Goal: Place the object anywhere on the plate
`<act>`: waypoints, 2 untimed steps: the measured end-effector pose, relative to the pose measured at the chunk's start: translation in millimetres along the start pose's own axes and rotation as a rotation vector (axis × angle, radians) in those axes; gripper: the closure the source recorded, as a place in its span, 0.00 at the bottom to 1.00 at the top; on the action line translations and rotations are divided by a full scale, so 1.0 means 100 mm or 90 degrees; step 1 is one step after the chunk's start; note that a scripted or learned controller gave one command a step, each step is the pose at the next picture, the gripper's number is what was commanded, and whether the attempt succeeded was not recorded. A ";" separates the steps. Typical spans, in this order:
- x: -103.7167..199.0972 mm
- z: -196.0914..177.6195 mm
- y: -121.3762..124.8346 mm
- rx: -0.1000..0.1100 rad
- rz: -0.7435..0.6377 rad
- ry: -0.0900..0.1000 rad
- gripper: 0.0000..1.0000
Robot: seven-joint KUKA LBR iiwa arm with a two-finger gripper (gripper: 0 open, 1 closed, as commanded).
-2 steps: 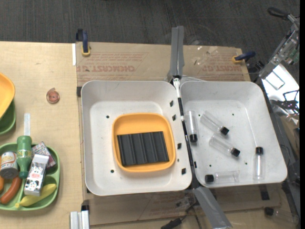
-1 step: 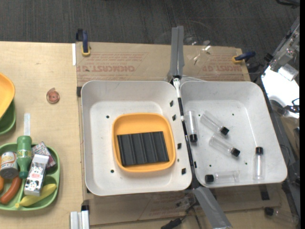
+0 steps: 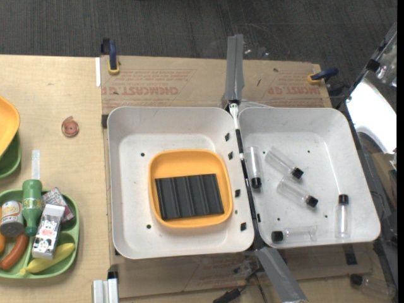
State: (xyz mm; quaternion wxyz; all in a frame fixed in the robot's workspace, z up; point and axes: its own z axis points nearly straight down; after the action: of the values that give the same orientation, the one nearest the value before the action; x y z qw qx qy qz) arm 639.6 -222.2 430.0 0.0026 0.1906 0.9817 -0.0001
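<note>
Left bin [image 3: 126, 169]: orange plate [image 3: 189, 163] lying at centre, dark ribbed block [image 3: 189, 195] resting on it.
Right bin [image 3: 328, 137]: five clear vials with black caps lying flat, none on plate. One [image 3: 254, 166] sitting along left wall, two [image 3: 284, 164] [image 3: 297, 193] lying mid-bin, one [image 3: 342, 214] lying near right wall, one [image 3: 294, 235] lying along near edge.
Arm [image 3: 372, 109]: white-grey part showing at right edge. Claw state: cannot tell.
Green tray [image 3: 63, 257] of toy food sitting far left on bench.

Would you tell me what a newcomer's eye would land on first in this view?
The orange plate in the left bin, with a dark ribbed slab lying on it. Next, five clear vials with black caps scattered across the right bin, and the green tray of toy food at far left.
</note>
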 end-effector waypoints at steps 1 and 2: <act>0.58 1.85 0.38 -0.001 -0.152 0.002 1.00; -0.01 1.53 0.09 -0.001 -0.165 0.000 1.00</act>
State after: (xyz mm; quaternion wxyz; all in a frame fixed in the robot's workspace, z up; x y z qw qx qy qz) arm 644.9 -214.7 277.1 0.0028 0.0619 0.9981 0.0000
